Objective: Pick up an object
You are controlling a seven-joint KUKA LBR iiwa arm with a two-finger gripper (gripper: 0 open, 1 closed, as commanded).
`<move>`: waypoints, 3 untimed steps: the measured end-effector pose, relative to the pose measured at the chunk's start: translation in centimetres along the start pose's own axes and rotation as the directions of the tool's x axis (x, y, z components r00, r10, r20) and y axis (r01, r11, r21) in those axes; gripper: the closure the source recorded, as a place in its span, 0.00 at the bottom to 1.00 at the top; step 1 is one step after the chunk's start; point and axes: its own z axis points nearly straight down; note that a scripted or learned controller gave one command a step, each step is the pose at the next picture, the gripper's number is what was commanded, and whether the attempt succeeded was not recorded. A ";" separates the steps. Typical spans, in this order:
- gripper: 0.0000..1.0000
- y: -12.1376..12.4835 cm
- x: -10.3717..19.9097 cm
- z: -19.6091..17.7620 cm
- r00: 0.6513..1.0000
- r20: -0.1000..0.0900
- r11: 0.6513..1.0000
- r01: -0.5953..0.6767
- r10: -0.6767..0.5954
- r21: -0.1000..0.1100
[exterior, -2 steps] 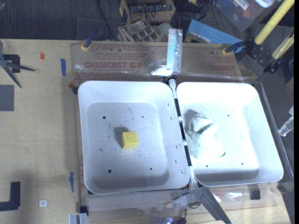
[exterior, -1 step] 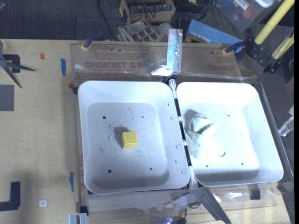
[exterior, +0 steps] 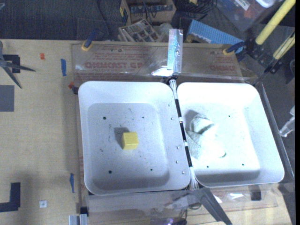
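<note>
Pale wood bench top point(exterior: 33, 135) at far left, carrying a few bits of blue tape and dark markers, none relevant to the pick. Next right, left white bin point(exterior: 89, 102): one small yellow block point(exterior: 130, 140) lies flat on the speckled floor, a little left of centre, well apart from all four walls, nothing touching it. Block reads as near-cubic, so no clear long axis; its faces sit turned slightly off the bin walls, one corner pointing roughly toward the lower right of the view. Right white bin point(exterior: 262, 107): a crumpled pale grey-white object point(exterior: 200, 125), possibly soft film or cloth, rests near the wall shared with the left bin; its outline is blurred against the white floor and I cannot tell its shape or orientation. Arm and gripper: state cannot be told from this view. Judgement: the task stands at its start, target choice and approach not yet made. The yellow block looks the easier target, being isolated and high in contrast. Next move would call for a descent over the block, fingers aligned to a pair of opposite faces, with the slight rotation matched.
</note>
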 end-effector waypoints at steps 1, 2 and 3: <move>0.00 0.0 0.0 0.0 1.000 0.000 1.000 0.000 0.000 0.000; 0.00 0.0 0.0 0.0 1.000 0.000 1.000 0.000 0.000 0.000; 1.00 -0.1 -0.2 -1.1 1.000 0.004 1.000 -0.004 0.004 -0.002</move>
